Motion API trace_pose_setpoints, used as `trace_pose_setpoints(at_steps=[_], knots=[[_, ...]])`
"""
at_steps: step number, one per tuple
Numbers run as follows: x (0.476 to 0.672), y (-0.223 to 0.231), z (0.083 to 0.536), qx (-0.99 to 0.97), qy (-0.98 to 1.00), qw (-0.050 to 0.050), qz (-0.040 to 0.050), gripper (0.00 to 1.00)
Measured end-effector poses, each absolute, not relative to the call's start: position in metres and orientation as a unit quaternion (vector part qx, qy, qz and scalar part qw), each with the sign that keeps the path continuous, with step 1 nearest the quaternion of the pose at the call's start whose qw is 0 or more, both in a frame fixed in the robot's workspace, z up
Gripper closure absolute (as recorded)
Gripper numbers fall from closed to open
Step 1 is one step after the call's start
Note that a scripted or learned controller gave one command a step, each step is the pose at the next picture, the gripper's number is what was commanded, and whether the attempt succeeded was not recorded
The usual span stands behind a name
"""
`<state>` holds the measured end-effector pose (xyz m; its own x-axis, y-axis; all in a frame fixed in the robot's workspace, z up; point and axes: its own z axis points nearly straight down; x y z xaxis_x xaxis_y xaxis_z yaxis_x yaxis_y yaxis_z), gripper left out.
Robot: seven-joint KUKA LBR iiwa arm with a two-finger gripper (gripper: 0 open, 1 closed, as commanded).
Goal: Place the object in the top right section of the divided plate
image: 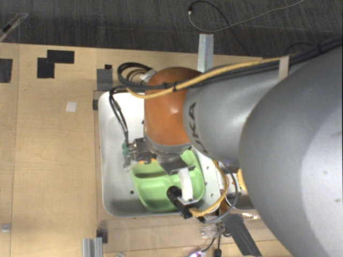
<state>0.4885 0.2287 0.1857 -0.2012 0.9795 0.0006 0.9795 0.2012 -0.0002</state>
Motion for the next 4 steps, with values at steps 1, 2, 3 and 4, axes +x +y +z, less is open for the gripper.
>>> trace_pose_setpoints(at_steps=[1,2,3,4], knots=[[0.491,0.228,0.197,-0.633,-0.774,0.0,-0.0018,1.0],[0.551,0.152,0.273,-0.644,-0.765,-0.001,-0.002,1.0],[0.487,0.191,0.375,-0.518,-0.855,-0.002,-0.0029,1.0],[0.488,0.149,0.39,-0.386,-0.923,-0.003,-0.0027,1.0]])
